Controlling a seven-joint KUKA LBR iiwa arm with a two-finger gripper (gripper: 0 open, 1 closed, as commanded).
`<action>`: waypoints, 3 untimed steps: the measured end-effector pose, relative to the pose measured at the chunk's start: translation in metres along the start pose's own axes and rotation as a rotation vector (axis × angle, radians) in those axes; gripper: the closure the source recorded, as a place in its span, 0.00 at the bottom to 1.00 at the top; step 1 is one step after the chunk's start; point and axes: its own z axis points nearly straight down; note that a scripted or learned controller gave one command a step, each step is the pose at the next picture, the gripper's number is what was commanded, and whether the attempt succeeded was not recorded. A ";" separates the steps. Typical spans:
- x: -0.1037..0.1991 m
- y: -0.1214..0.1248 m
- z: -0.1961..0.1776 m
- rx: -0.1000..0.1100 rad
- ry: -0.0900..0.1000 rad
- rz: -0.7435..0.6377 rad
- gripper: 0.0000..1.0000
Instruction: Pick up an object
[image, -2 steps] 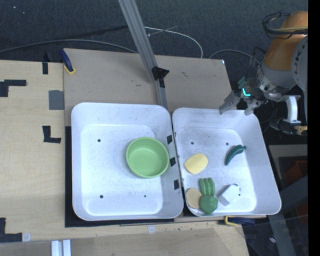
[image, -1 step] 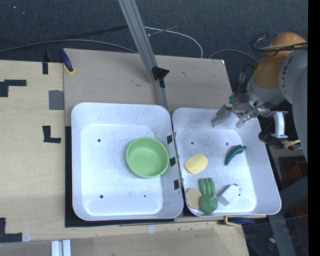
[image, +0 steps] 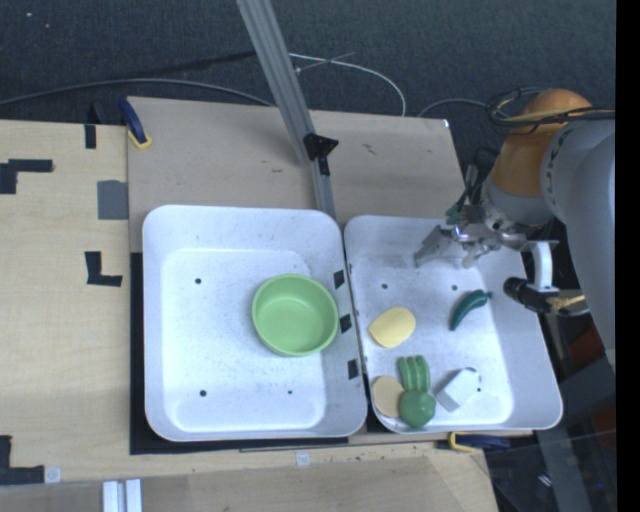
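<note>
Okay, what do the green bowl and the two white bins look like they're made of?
The green bowl looks like moulded plastic: one even colour, matte, with a smooth rounded rim. The left bin and right bin look like thin formed plastic, white with dark speckles and soft rounded corners.

You had one camera, fixed above the bench and looking down at a slant, far enough back that both shallow white plastic bins fit whole: the left bin (image: 160, 330) sat near the middle of your view, the right bin (image: 520, 370) toward the right. The pale wooden bench top (image: 60, 300) ran off your left edge, and the grey arm (image: 585, 190) entered from your right.
</note>
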 end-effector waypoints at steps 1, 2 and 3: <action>0.001 0.000 0.020 -0.002 0.000 -0.001 0.00; 0.002 0.000 0.008 -0.004 -0.001 -0.003 1.00; -0.001 0.002 -0.056 -0.012 -0.001 0.000 1.00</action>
